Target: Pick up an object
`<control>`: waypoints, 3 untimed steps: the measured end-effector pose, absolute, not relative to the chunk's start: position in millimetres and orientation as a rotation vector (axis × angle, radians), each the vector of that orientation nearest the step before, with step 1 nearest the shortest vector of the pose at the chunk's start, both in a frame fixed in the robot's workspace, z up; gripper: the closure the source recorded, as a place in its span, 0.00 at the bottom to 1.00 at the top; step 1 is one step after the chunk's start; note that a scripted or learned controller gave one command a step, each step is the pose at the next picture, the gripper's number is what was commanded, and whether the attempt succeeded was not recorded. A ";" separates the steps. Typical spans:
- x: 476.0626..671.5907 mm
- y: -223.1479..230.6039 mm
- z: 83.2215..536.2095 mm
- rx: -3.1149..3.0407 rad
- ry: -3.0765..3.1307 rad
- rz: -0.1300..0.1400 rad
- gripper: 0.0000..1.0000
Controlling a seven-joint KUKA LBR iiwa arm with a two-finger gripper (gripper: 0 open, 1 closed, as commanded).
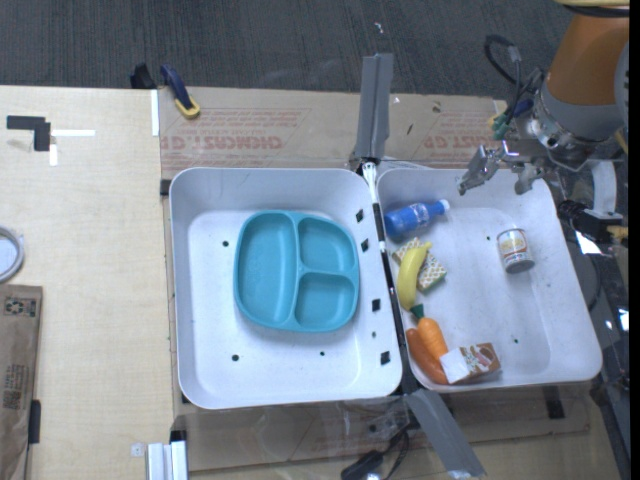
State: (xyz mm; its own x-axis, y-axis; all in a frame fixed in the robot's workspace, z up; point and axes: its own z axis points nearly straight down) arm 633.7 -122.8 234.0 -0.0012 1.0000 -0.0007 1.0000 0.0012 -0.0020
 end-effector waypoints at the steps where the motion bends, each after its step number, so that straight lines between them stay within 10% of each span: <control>1: 605.9 -151.3 91.7 -2.244 -2.198 0.001 0.00; 2: 568.2 -209.6 92.5 -2.242 -2.191 -0.008 0.00; 3: 568.1 -212.4 101.6 -2.251 -2.190 -0.003 1.00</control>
